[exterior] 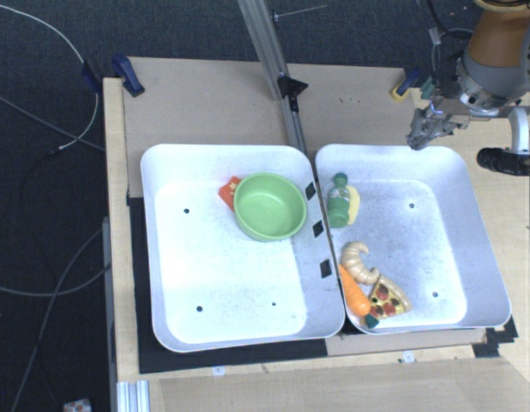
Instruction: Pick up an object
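Observation:
My gripper (422,136) hangs over the far rim of the right bin (471,230), near its back middle, with nothing seen between its fingers. In the right bin, a green bottle (338,201) lies against a yellow piece (354,202) by the left wall. Nearer the front left corner lie a beige croissant (359,260), an orange carrot (354,293) and a pizza slice (388,299). The left bin (188,299) holds a green bowl (269,206) with a red-orange object (228,191) partly hidden behind it.
A slanted metal pole (265,41) runs down from the top to the gap between the bins. Blue clamps (126,74) sit at the bench's back corners. Black cables trail on the dark floor at left.

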Robot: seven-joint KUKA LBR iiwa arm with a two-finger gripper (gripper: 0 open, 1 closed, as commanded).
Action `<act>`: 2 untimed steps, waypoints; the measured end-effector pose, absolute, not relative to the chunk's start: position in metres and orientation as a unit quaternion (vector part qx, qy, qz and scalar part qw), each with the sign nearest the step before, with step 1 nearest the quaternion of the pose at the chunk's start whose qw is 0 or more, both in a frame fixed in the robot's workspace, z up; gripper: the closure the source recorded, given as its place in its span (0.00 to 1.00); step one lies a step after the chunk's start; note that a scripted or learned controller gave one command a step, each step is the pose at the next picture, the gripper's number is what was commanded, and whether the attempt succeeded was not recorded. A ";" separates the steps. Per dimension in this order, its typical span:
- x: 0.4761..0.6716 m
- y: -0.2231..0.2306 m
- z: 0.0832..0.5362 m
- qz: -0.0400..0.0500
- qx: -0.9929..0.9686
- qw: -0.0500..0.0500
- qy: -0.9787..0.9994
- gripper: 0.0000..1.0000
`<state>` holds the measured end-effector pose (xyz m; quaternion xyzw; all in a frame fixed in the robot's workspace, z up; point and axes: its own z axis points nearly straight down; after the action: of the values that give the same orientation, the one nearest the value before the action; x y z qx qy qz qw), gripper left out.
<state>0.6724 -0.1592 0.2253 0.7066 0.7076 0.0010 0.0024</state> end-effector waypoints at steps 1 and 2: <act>0.650 -0.120 0.226 -0.002 0.706 -0.006 0.708 1.00; 0.622 -0.069 0.239 -0.001 0.705 -0.006 0.709 1.00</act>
<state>0.6224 -0.0689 0.2388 0.7051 0.7091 -0.0009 -0.0062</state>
